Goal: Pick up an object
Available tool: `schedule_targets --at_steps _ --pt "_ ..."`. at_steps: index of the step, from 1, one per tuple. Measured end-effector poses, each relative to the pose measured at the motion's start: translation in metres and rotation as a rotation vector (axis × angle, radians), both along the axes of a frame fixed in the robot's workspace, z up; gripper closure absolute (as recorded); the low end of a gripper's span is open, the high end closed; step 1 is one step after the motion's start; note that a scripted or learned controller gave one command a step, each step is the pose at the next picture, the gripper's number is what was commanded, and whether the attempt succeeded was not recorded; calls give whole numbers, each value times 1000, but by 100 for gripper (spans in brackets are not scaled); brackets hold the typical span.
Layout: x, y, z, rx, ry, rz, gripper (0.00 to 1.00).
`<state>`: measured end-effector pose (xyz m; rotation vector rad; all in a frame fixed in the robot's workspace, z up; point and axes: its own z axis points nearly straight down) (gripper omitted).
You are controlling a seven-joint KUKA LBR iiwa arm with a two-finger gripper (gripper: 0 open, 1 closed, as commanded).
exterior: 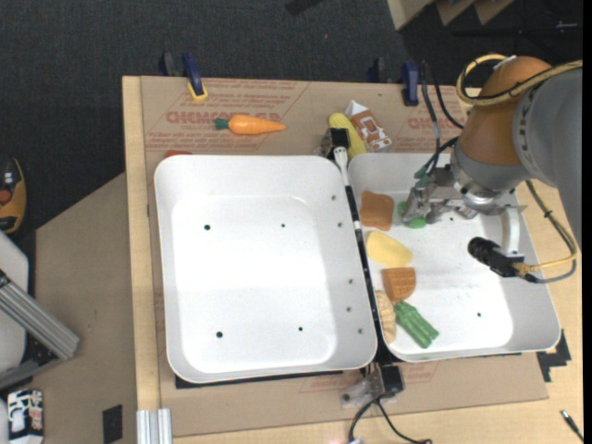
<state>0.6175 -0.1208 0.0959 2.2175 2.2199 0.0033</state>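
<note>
A tan bench [139,248] stands on dark carpet, bearing two white bins. A carrot [250,126] lies near the bench's back edge, beyond the left bin [185,276]. Along the right bin's [481,294] left wall sit five food pieces: brown [376,210], yellow [387,247], orange [400,283], tan [385,323], green [416,326]. The gripper [427,206] hangs near the back edge; whether its jaws are spread or pressed together cannot be told.

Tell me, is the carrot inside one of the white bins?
No, the carrot lies on the brown board behind the left bin, outside both bins.
</note>
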Motion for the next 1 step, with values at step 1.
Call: schedule_targets --at_steps 1 --pt "36 83 96 4 -10 9 100"
